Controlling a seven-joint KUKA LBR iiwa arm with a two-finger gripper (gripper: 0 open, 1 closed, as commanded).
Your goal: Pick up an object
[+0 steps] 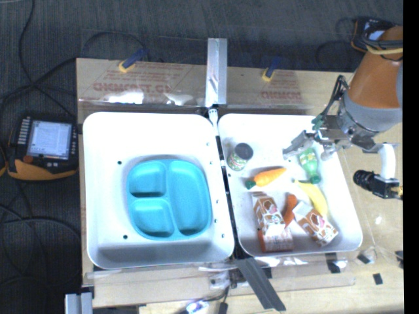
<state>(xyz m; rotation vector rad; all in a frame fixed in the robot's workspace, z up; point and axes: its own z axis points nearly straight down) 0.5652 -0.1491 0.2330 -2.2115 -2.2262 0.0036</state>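
At the near edge of the right bin [353, 237] lie two small brown-and-white cartons: one [267, 216] toward the bin's middle, the other [319, 226] toward the near right corner, with a short orange piece [290, 207] standing between them. Just behind the right-hand carton a banana [314, 195] lies at a slant, and left of it a carrot [270, 176] points toward the divider between the bins. Further back, close to the divider, a small dark-capped jar [240, 155] sits on its own. In the left bin [105, 175] a blue compartment tray [168, 197] takes up the middle of the floor.

Toward the far right corner of the right bin, the gripper [313, 142] hangs over a small green item [311, 165], which lies just behind the banana's upper end. The fingers look spread apart, with nothing between them; the green item sits on the bin floor below, apart from the fingers as far as can be judged.

This looks like the approach step: the arm is positioned above a candidate and no grasp is made yet. The next move calls for a straight descent that brings the fingers down on either side of the green item, keeping clear of the banana beside it and the bin's right wall, then closing before lifting.
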